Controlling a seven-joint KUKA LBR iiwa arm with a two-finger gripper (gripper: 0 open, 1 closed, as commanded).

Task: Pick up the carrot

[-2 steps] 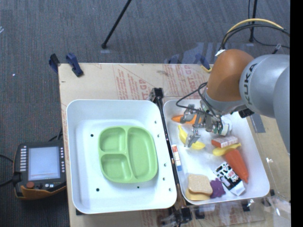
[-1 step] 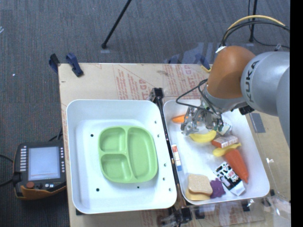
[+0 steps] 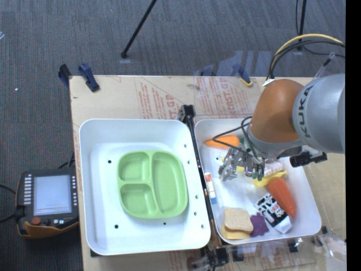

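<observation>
Bread slice (image 3: 237,220) sits at the right bin's (image 3: 311,208) front edge. We see the carrot (image 3: 282,196) lying loose near the right wall. Jaws (image 3: 237,168) hang just left of it, apart, clamping nothing. Pickup not yet done.

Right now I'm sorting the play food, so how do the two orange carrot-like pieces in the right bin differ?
The upper orange piece lies near the bin's far side, almost level across the view, its right end hidden behind the arm. The lower carrot lies near the right wall, slanting toward the near corner, darker orange-red and in full view. Both are orange, tapered, and rest in the right bin.
</observation>
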